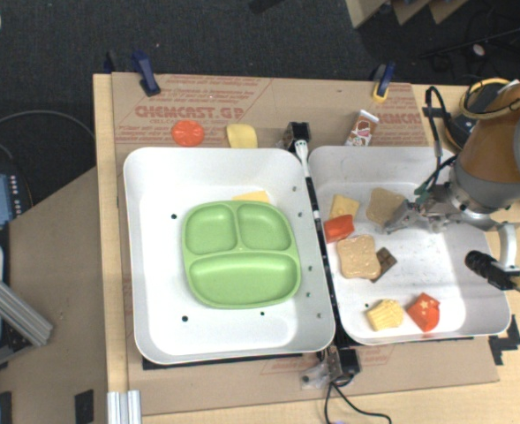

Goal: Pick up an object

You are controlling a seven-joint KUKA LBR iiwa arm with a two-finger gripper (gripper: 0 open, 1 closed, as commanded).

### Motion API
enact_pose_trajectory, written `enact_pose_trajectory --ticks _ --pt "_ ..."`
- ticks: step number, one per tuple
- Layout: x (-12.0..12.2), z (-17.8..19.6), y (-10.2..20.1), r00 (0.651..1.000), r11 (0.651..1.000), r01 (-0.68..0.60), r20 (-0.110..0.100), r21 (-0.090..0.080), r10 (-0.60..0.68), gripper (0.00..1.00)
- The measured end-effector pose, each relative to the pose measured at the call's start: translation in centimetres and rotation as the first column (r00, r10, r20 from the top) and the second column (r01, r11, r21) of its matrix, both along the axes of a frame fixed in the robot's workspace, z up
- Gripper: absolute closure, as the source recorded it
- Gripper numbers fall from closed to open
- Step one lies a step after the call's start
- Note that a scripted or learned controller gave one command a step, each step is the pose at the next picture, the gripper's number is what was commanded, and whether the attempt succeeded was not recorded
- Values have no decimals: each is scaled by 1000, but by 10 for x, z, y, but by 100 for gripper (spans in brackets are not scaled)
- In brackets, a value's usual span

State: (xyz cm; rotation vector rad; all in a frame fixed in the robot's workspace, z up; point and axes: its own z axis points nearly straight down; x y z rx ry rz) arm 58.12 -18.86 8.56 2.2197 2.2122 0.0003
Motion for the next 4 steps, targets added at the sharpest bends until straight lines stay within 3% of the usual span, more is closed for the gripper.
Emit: enact_pose_trajectory --ticks 1,2,3,4 --pt "90 0 58 1000 1000 -11 4 5 11 0" --pt "-4 -1 55 1000 1000 0 -13 7 0 0" --pt "-68 -1 40 1000 1000 1 -12 8 -1 0" --pt "-64 9 41 1000 1000 -1 -4 5 1 100"
